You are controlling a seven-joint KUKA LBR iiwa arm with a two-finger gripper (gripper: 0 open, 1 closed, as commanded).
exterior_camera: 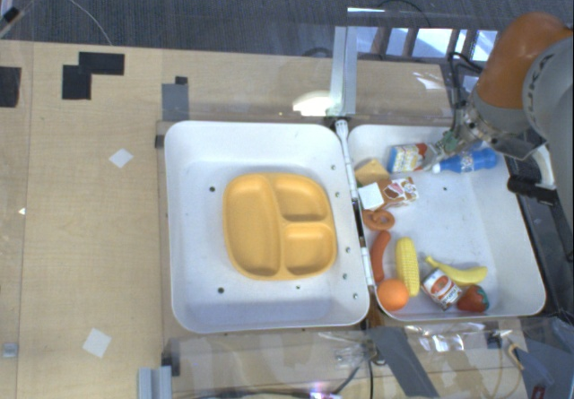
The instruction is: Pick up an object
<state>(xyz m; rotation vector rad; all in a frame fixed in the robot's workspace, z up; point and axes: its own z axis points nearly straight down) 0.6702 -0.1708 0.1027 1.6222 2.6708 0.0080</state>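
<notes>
My gripper (451,144) hangs low over the far part of the right bin (502,236), below the arm's orange band (525,47). It sits between a small juice carton (408,158) on its left and a blue bottle (473,161) lying on its right, very close to both. Nothing can be seen held. Further objects lie in this bin: a yellow cheese wedge (370,172), a red-and-white packet (401,192), a sausage (380,254), a corn cob (407,264), an orange (392,295), a banana (459,271), a small can (439,289) and a strawberry (473,299).
The left bin (197,209) holds a yellow divided tray (278,225). A metal post (344,65) rises behind the ridge between the bins. Wooden bench top (81,236) stretches to the left, with black marks at its far left.
</notes>
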